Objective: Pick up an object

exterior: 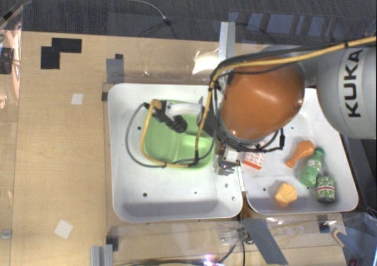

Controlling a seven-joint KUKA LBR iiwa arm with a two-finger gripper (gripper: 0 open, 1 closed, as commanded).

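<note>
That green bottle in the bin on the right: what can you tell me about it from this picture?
The green bottle is small and looks like glossy plastic, perhaps a toy. It has a rounded green top and a darker label with white and red print around its lower body. It lies on its side on the white floor of the right bin, near the bin's far right edge, slanted with the top toward the upper left. Its top end appears to touch the orange drumstick-shaped toy. Nothing is gripping it.

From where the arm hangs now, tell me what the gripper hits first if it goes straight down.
Probably the green object in the left bin, with the bin floor under it. The gripper is mostly hidden under the arm's orange band, so its exact line and height are uncertain.
</note>
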